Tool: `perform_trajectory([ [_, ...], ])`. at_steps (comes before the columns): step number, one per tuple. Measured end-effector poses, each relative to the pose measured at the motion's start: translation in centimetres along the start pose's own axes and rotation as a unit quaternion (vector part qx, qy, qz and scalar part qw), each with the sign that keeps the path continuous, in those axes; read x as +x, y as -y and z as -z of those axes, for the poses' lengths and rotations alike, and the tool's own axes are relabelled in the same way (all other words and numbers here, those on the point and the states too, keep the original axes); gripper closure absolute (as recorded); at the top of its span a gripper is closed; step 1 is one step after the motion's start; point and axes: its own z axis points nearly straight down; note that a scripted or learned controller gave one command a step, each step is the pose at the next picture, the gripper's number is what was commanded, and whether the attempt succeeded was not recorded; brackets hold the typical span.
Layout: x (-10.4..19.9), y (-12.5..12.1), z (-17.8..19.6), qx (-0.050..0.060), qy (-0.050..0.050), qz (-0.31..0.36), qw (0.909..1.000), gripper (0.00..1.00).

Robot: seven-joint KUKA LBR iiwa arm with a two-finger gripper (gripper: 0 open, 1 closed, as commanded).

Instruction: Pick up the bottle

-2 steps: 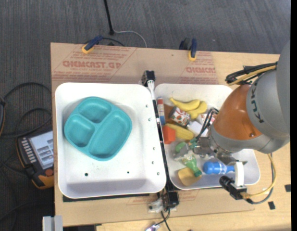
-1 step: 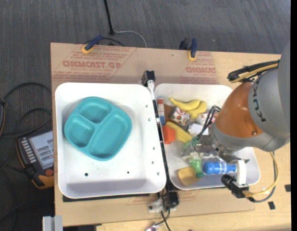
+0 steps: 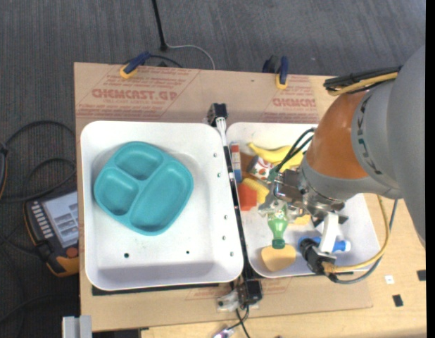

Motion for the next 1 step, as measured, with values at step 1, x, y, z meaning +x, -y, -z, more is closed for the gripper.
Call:
perform_trajectory([
  [1, 7.48, 2.53, -0.42, 0.001, 0.000, -0.044, 0.9990, 1.00],
])
